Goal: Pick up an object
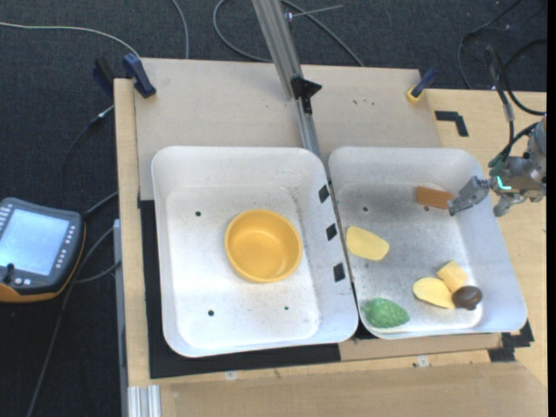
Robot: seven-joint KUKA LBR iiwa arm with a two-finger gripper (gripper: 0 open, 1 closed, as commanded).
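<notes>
The right bin (pixel 408 168) holds several small objects. An orange-brown block (pixel 432 197) lies toward its back right, and a pale yellow piece (pixel 367 243) sits near its left wall. Along the front are a green lump (pixel 385 312), a yellow wedge (pixel 432 292), a yellow chunk (pixel 452 274) and a dark brown ball (pixel 467 297). My gripper (pixel 480 205) hovers over the bin's right rim, open, with nothing between its fingers. Its left fingertip (pixel 459 204) is just right of the orange-brown block.
A yellow bowl (pixel 263 246) stands in the middle of the left bin (pixel 187 198). A metal pole (pixel 278 33) slants down to the gap between the bins. A teach pendant (pixel 35 248) lies on the floor at the left.
</notes>
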